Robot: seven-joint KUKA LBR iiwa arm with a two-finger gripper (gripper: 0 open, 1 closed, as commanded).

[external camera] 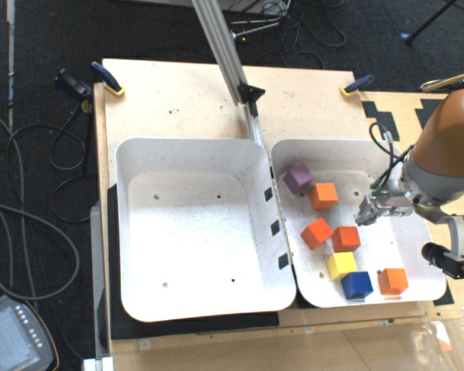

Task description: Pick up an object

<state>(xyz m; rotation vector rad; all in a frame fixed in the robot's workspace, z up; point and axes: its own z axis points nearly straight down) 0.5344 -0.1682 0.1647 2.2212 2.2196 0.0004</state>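
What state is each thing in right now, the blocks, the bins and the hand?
purple block: in the right bin, tilted
orange blocks: four, all resting in the right bin
yellow block: touching the blue block
right bin: holds all seven blocks
left bin: upright on the bench
hand: above the right bin, holding nothing visible

Bins (193, 230) white smooth plastic, faintly speckled; blocks (345, 239) matt; bench (178, 99) pale wood-like board; gripper (369, 212) metallic.

Arm (447, 153) cut off at right edge.
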